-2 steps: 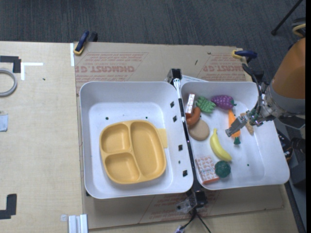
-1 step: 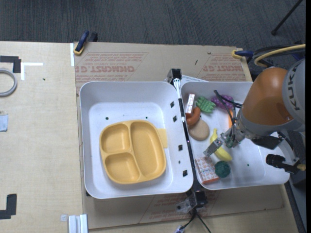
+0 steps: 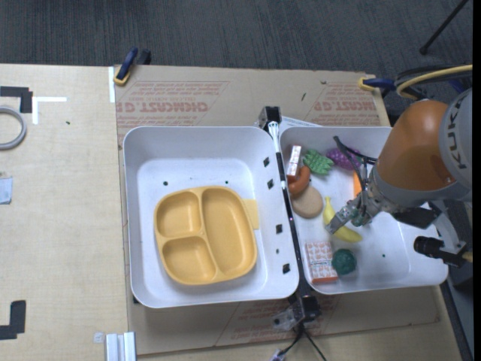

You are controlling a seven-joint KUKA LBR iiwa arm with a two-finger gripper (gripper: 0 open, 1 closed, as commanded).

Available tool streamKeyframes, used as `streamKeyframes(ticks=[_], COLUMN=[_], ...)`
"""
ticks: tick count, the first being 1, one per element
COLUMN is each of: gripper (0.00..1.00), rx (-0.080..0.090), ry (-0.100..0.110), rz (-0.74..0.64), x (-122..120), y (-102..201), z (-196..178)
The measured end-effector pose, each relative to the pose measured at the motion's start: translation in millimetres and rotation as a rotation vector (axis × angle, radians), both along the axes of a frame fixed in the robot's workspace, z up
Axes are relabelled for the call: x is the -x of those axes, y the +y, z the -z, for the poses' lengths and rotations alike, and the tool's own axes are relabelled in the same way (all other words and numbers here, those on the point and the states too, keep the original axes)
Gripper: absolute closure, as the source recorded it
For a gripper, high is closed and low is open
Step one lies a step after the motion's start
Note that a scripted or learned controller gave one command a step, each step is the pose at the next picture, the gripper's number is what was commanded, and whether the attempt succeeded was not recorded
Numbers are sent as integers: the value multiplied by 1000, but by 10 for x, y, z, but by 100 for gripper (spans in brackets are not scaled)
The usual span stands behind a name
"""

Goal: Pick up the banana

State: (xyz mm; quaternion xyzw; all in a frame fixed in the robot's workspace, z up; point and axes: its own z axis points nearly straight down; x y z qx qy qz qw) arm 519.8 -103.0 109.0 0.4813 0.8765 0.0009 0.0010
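The yellow banana [image 3: 336,222] lies in the right bin [image 3: 391,265], just right of a tan round bread-like item [image 3: 307,204]. My gripper [image 3: 345,219] comes in from the right under the orange-banded wrist and sits right on top of the banana's middle. Its fingers reach down around the banana, and part of the fruit is hidden beneath them. The banana still rests on the bin floor.
A red sausage [image 3: 299,179], green leafy toy [image 3: 319,162], purple grapes [image 3: 347,156], dark green ball [image 3: 344,261] and a small red-and-white box [image 3: 319,261] crowd the right bin. The left bin [image 3: 143,201] holds a yellow divided plate [image 3: 204,234].
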Motion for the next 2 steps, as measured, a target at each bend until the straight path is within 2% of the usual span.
streamKeyframes(ticks=[1,2], gripper=[100,100], rx=[4,2], ry=[-5,9], rz=[-184,-256], x=[-563,-1057], y=[-121,-32], z=[138,158])
